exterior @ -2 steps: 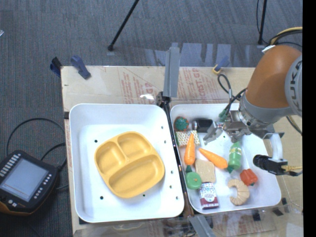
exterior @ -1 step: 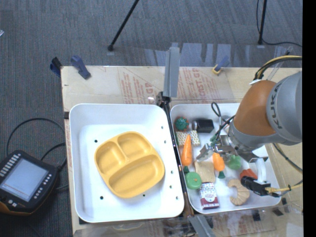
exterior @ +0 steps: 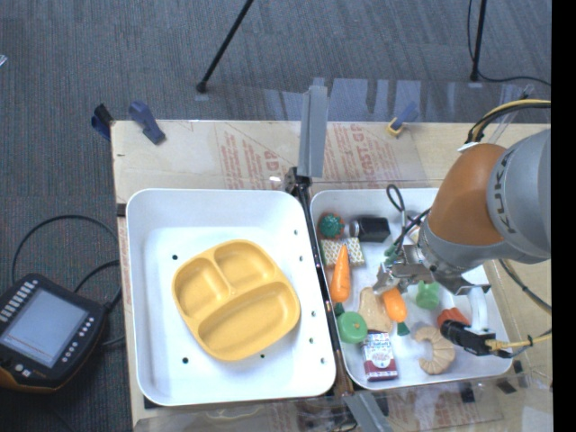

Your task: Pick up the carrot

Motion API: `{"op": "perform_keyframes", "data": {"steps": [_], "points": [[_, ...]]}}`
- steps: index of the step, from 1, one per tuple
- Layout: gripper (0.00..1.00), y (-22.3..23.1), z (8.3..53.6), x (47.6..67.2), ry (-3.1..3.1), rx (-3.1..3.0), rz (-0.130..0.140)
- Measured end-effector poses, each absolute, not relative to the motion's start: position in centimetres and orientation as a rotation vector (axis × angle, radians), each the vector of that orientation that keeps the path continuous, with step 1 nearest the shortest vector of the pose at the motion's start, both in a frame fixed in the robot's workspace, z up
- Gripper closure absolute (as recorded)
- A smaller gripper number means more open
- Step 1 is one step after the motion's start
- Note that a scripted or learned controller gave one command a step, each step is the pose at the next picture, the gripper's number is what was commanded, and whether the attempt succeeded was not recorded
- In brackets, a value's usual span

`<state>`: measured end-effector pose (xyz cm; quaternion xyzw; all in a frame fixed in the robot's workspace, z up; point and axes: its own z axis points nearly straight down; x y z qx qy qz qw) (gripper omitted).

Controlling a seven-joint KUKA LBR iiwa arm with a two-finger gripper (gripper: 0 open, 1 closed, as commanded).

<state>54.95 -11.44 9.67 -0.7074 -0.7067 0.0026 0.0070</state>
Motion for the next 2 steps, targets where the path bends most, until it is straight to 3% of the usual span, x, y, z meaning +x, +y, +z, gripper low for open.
{"op": "perform_keyframes", "data": {"steps": [1,2], "points": [[1.0,-8.6,10.5,62.3,-2.468,-1.934,0.005],[1.0,-7.4,27.2,57.5,-2.312,-2.139,-0.011]]}}
